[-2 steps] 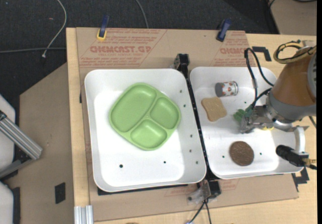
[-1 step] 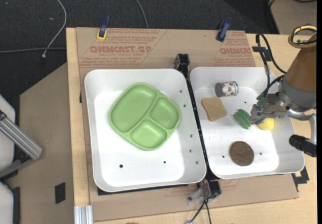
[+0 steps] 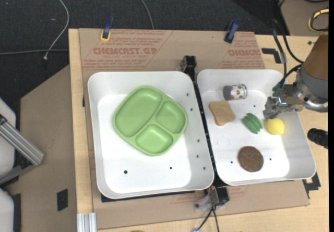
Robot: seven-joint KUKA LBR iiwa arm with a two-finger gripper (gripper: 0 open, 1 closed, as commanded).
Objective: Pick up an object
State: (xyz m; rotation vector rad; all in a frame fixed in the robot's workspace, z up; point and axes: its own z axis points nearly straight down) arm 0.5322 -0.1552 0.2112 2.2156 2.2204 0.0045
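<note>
Two shallow white bins sit side by side on a cardboard-covered bench. The left bin (image 3: 104, 173) takes up the middle of the frame and holds a green divided plate (image 3: 150, 120) with three compartments, lying flat near the bin's centre.

The right bin (image 3: 300, 166) carries the small items. A small can (image 3: 235, 92) with a red and white label lies on its side toward the upper part of that bin. Just below and left of it is a tan slice of toast (image 3: 222, 113). To the right of the toast is a green leafy piece (image 3: 252, 122), and right beside that a yellow lemon (image 3: 275, 126). A round brown cookie (image 3: 251, 158) rests lower down, apart from the others.

The arm comes in from the right edge of the frame, and its gripper (image 3: 274, 109) sits low over the right side of the right bin, directly above the lemon. From here I cannot tell how it is set or whether it touches the lemon.

Two blue clamps (image 3: 107, 27) pin the cardboard at the upper edge.
</note>
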